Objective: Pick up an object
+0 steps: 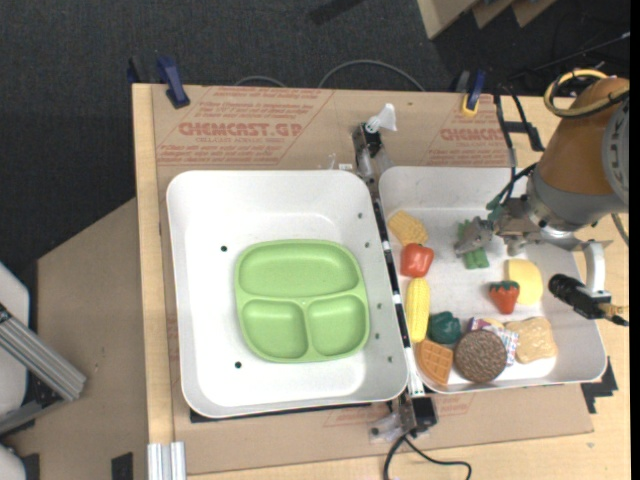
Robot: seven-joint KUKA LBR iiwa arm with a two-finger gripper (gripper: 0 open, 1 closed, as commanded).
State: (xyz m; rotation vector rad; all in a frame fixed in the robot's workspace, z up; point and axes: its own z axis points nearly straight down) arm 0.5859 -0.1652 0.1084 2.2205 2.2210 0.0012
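Note:
My gripper (472, 236) hangs low over the back middle of the right bin (590, 368), reaching in from the right. A small green piece (478, 259) lies right under its tip, touching or nearly so. Toy foods lie around it: a yellow piece (407, 229) and a red pepper (417, 260) to the left, with a corn cob (417, 308) in front of them. A red strawberry-like piece (505, 295) and a yellow lemon (526, 277) sit on the right. A dark green piece (444, 326), a waffle (435, 360), a brown cookie (481, 355) and a tan cracker (536, 339) line the front.
The left bin (200, 228) holds a green divided plate (300, 300). A ridge with clips (385, 268) separates the two bins. The orange-banded arm (585, 138) rises at the right, and a black cable (575, 293) runs along the right bin's edge.

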